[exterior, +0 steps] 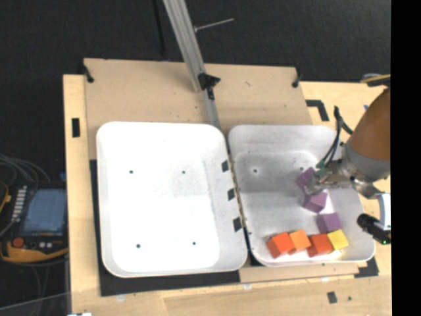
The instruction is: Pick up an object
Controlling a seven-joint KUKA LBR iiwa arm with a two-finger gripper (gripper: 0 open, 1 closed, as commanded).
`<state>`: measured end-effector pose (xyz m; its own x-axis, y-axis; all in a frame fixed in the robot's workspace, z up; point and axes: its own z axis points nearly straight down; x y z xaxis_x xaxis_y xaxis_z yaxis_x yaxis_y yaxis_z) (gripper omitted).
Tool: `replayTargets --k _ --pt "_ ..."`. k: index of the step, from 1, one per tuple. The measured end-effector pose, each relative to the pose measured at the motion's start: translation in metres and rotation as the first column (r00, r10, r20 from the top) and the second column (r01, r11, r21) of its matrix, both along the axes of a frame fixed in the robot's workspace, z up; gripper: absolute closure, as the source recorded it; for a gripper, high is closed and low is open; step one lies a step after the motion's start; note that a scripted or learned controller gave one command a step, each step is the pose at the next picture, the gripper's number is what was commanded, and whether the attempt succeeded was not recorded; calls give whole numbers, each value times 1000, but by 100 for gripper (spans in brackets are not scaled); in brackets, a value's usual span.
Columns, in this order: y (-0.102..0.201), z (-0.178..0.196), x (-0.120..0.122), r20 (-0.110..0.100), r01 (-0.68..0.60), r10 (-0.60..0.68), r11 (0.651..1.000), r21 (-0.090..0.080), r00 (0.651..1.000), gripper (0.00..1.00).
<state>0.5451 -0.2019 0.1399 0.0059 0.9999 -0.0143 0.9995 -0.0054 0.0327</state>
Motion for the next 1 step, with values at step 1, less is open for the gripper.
replayTargets --k 1 --pt "-1 65 1 -24 -9 9 1000 11 1000 100"
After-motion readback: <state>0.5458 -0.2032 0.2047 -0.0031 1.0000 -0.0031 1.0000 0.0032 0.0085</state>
